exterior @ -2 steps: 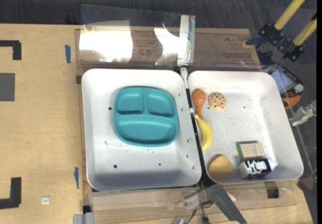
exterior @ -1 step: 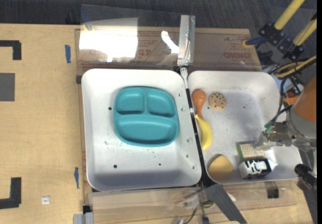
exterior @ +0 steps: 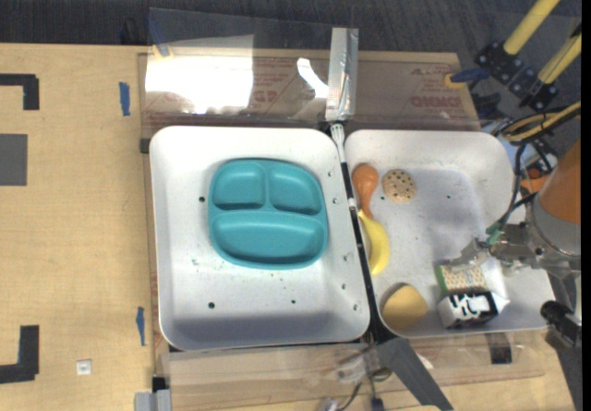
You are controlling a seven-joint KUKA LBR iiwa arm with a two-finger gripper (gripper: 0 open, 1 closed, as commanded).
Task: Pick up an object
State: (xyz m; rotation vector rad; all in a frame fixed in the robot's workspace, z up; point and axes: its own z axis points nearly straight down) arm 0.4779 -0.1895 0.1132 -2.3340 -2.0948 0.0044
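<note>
**Desk:** What's in the frame?

**Photographer:** A grey arm with an orange band reaches in from the right over the right-hand shallow white bin [exterior: 462, 155]. Its pincer [exterior: 466, 287] hangs low at the bin's near right corner, over what looks like a small black-and-white packet [exterior: 473, 306]. Whether the pincer is spread or pressed together I cannot tell.

**Desk:** Other candidates?

**Photographer:** Along the bin's left wall: an orange rounded fruit-like piece [exterior: 366, 180], a tan speckled round cookie [exterior: 399, 185] just beside it, a yellow banana [exterior: 374, 245] and a yellowish rounded lump [exterior: 404, 305]. A teal divided plastic plate [exterior: 269, 213] lies in the left-hand white bin [exterior: 175, 243].

**Desk:** How should the grab go?

**Photographer:** My guess: centre over the packet, keep off the bin wall, close squarely, then lift straight up and check that it comes along.
</note>
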